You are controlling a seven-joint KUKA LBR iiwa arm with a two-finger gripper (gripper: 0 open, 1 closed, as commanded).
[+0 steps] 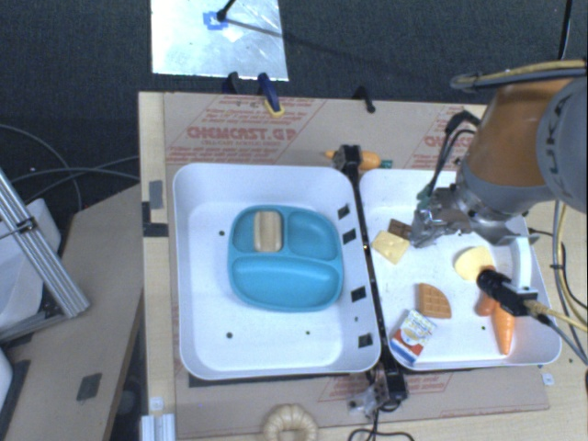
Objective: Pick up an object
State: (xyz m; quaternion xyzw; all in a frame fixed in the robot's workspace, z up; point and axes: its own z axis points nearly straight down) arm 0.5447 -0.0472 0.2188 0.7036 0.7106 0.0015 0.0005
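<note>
My gripper [430,228] sits low over the upper left part of the right bin [404,186], hanging from my grey arm with its orange band [514,136], which comes in from the right. I cannot tell how the gripper is set; it shows only as a dark metallic cluster, and nothing visible is held in it.

Bench sheet [248,131]: brown board under both bins, printed in red. The lettering near the top reads roughly "CHEMCAST GP"; a second print at the upper right is partly covered by my arm and not legible.

Left bin [197,246]: holds a blue divided plate [285,269] with three compartments. A tan, bread-like piece [267,231] lies in the upper left compartment.

Right bin contents, larger to smaller:
- Orange carrot-shaped toy [503,329], near the right wall, partly crossed by a black part of my tooling.
- Small carton [413,336], white with red and blue print, tilted, at the bin's lower left. The print is too small to read.
- Pale yellow round piece [472,263], right of the gripper.
- Brown waffle-like wedge [434,301], below the gripper, just above the carton.
- Yellow cheese-like wedge [390,246], just left of and below the gripper, close to it; whether they touch I cannot tell.
- Small dark brown piece [399,229], beside the cheese wedge, right at the gripper.

An orange item [367,161] lies outside the bins, at the top of the divider between them.
</note>
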